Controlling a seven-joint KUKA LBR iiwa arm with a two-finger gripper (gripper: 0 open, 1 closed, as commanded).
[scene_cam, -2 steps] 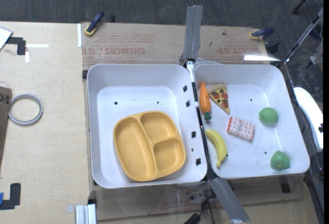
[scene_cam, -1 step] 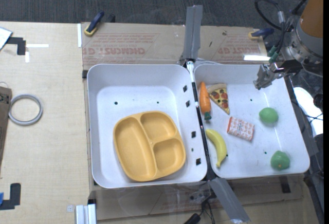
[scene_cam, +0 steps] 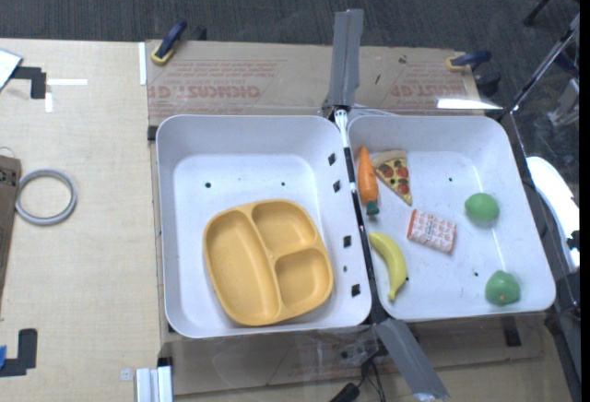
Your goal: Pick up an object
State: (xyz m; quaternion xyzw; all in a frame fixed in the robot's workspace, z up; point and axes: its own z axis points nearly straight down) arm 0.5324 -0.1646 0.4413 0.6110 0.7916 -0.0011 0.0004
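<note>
The right bin [scene_cam: 516, 170] holds several toy foods. An orange carrot [scene_cam: 367, 177] lies along its left wall, with a pizza slice [scene_cam: 395, 175] just right of it. A yellow banana [scene_cam: 391, 264] lies near the front left corner. A red-and-white patterned packet [scene_cam: 431, 230] sits mid-bin. A green round fruit [scene_cam: 481, 207] rests to the right, and a green apple [scene_cam: 502, 288] sits near the front right corner. The left bin [scene_cam: 184, 151] holds a yellow divided plate [scene_cam: 267, 260].
A roll of tape [scene_cam: 43, 196] lies on the wooden bench at the left. Brown cardboard [scene_cam: 240, 82] lies behind the bins, held by blue-and-yellow clamps [scene_cam: 169, 41]. A grey post [scene_cam: 346, 59] stands at the back between the bins.
</note>
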